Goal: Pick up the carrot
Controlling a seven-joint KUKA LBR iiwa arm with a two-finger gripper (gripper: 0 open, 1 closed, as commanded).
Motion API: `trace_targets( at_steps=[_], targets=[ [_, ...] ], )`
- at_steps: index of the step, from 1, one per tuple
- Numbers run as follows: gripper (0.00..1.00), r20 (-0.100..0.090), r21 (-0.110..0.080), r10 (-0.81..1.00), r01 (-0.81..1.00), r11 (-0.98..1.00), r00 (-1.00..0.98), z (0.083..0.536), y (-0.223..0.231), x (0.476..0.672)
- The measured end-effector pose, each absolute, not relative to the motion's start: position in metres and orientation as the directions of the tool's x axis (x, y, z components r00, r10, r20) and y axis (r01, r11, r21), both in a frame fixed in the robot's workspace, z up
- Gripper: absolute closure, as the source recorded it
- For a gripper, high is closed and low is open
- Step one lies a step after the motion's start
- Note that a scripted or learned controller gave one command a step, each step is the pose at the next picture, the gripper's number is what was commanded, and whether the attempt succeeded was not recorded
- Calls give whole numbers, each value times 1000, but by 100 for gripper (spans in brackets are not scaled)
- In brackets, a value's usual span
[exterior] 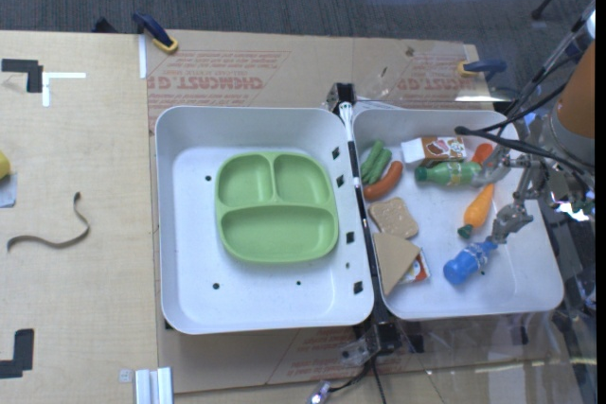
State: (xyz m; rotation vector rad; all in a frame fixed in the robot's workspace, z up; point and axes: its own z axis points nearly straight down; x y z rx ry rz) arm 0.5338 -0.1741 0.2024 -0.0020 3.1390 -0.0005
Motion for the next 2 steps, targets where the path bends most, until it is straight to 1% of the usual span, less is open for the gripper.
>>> trace_targets(
  at_steps=[1,2],
  targets=[
    [0,-5,-1,103,103,995,-995,93,-214,554],
    [100,-10,-1,96,96,995,-995,103,-211,557]
  ],
)
